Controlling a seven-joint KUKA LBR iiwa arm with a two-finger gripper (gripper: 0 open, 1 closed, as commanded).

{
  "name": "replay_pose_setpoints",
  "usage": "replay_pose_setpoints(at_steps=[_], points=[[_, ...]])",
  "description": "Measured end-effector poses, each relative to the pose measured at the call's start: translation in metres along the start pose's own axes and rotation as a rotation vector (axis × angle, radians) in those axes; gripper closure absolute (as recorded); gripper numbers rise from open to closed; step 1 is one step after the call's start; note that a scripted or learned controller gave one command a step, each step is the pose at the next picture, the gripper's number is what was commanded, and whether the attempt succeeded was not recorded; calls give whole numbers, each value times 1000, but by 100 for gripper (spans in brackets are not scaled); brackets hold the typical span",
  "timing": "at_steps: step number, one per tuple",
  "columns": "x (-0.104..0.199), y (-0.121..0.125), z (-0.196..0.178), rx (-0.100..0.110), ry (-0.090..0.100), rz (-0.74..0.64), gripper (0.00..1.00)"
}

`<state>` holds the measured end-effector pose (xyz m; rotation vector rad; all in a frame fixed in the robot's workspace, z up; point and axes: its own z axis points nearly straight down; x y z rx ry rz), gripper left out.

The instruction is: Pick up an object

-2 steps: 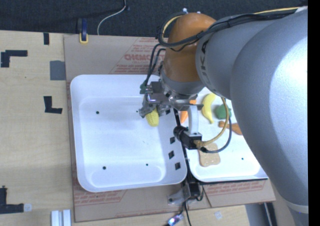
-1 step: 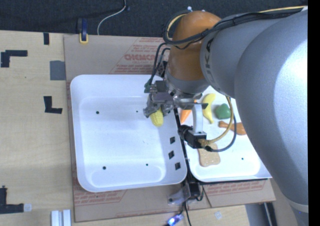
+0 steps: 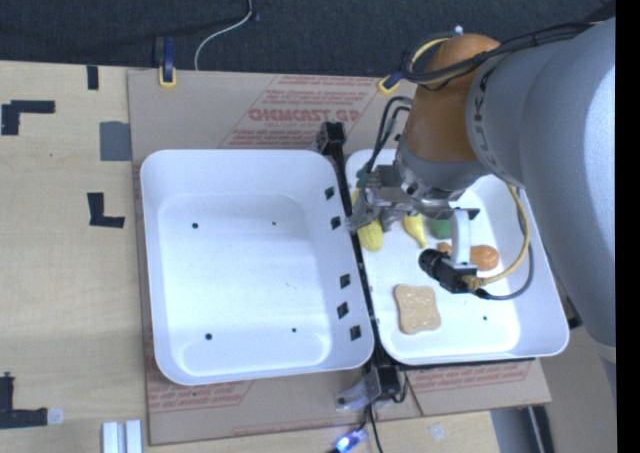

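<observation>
My gripper [image 3: 372, 217] reaches down into the left part of the right bin [image 3: 520, 336], close to the divider between the bins. A yellow object [image 3: 371, 236] lies right under its fingertips; whether it sits between the fingers is hidden. Another yellow piece [image 3: 414, 229] lies just to the right, with a small green item [image 3: 441, 228] beside it. An orange ball-like object [image 3: 484, 257] rests further right. A tan slice of toast [image 3: 417, 308] lies flat in the front of the same bin.
The left bin [image 3: 160, 271] stands beside the right one on a cardboard sheet [image 3: 270, 116]. The grey arm with its orange band [image 3: 445, 101] covers the back of the right bin. A black cable connector [image 3: 445, 269] hangs over the bin's middle.
</observation>
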<state>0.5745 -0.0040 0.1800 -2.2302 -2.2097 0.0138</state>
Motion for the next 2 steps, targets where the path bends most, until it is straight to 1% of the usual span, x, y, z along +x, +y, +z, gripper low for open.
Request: replay_pose_setpoints(at_steps=[1, 2], points=[[12, 97, -2, -9, 3, -13, 100], [48, 83, -28, -4, 5, -12, 100]])
